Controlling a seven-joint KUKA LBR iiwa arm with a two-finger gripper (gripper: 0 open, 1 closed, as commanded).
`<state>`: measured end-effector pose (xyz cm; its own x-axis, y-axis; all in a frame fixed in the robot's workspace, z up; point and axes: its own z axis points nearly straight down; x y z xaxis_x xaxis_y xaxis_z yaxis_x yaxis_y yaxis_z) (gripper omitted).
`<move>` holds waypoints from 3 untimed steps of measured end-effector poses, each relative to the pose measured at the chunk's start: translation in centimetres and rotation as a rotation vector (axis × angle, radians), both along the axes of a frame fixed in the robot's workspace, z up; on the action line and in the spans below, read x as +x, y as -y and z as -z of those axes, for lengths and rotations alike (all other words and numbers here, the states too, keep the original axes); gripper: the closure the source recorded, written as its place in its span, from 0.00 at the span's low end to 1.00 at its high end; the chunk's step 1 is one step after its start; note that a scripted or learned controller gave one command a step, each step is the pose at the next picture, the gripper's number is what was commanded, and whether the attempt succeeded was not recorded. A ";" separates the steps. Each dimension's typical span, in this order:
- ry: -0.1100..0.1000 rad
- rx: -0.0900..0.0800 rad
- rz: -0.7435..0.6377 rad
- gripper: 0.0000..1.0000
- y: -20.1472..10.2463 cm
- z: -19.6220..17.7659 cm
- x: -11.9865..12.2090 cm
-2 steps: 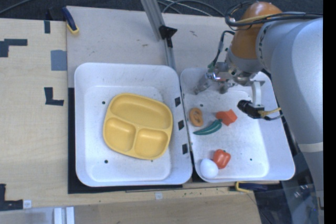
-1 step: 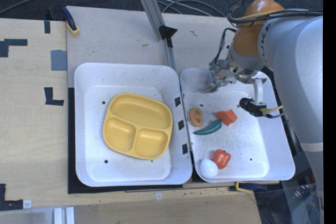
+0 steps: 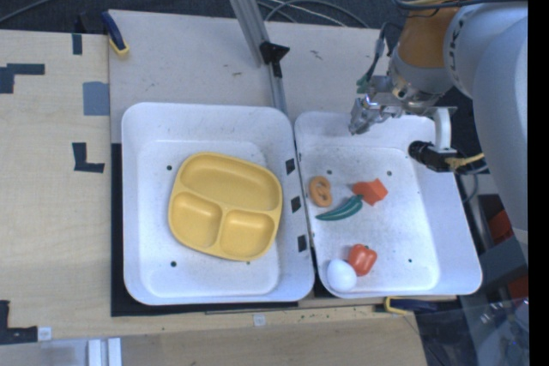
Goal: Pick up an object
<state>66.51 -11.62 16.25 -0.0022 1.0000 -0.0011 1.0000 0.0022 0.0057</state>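
White plastic, both bins: two shallow trays sit side by side on the wooden bench (image 3: 51,210), their inner rims touching. The left bin (image 3: 137,270) holds a yellow three-compartment plastic plate (image 3: 226,205), lying flat near its centre. The right bin (image 3: 446,261) holds five small items. An orange-brown ridged oval piece (image 3: 321,191) lies near the left wall, with a curved dark green pod-shaped toy (image 3: 340,209) just beside it on the right. An orange-red wedge-shaped block (image 3: 371,192) touches the upper end of the green pod. Toward the near rim, a red toy pepper with a green stem (image 3: 362,258) rests against a white egg-shaped ball (image 3: 341,274).

The grey arm with its orange band reaches in from the right. Its metal two-finger gripper (image 3: 358,126) hangs over the far left corner of the right bin, well apart from all five items. Nothing sits between the fingers. Whether they are spread or closed cannot be told from this angle; the tips merge into one dark shape. A grey metal post (image 3: 244,4) slants up behind the bins.
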 end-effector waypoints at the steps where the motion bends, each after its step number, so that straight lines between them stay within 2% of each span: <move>1: 0.000 -0.001 0.000 1.00 0.8 -5.9 0.5; 2: 0.000 0.000 0.000 1.00 0.7 -11.3 0.7; 3: -0.009 0.002 -0.003 1.00 -4.8 -9.8 -1.8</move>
